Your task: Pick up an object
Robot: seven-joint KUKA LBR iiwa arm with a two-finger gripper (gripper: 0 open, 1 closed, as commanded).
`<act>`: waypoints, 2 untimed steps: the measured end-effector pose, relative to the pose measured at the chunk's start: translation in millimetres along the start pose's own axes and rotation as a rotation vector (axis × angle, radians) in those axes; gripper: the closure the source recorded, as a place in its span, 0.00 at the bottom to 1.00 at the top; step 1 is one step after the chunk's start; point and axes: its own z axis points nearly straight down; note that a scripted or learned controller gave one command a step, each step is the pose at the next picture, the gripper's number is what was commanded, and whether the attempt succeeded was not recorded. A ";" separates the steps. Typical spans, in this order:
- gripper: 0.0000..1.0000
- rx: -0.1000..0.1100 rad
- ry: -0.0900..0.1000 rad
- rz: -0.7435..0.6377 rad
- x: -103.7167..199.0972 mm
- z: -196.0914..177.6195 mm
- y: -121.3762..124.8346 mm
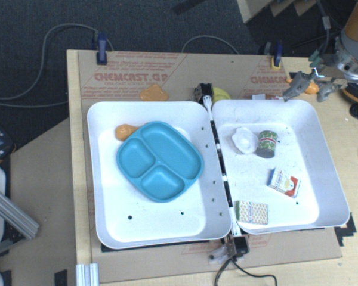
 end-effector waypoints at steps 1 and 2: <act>0.00 0.014 0.005 0.001 20.9 181.8 -68.7; 0.00 -0.004 -0.001 -0.004 52.7 174.5 -29.9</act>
